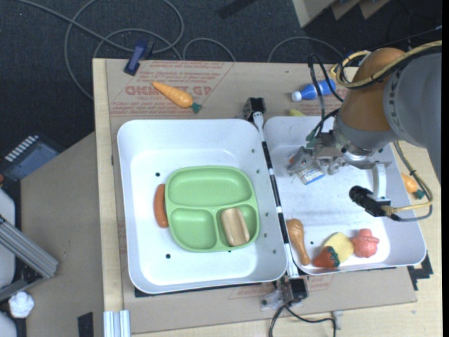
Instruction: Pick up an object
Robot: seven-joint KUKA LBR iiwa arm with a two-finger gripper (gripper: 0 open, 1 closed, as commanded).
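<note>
Toy foods (342,248) cluster along the right bin's (410,248) near edge, out of reach for now. Over that bin's far-left corner, the gripper (313,161) is lowered onto a small blue-and-white item (311,176); finger state unclear.

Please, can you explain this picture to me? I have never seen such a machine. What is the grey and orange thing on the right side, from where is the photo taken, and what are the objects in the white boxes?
The grey and orange thing is a robot arm. Its tool, the grasping part, hangs low over the right bin; I cannot tell whether it holds anything.

One fixed camera above the bench looks down at a slant.

The left bin holds a green divided plate with a toy bread roll in one compartment, and a toy sausage beside the plate.

Along the right bin's near edge lie toy foods: a drumstick-like piece, a yellow piece, and a pink piece.

Behind the bins, a toy carrot lies on the bench.
</note>
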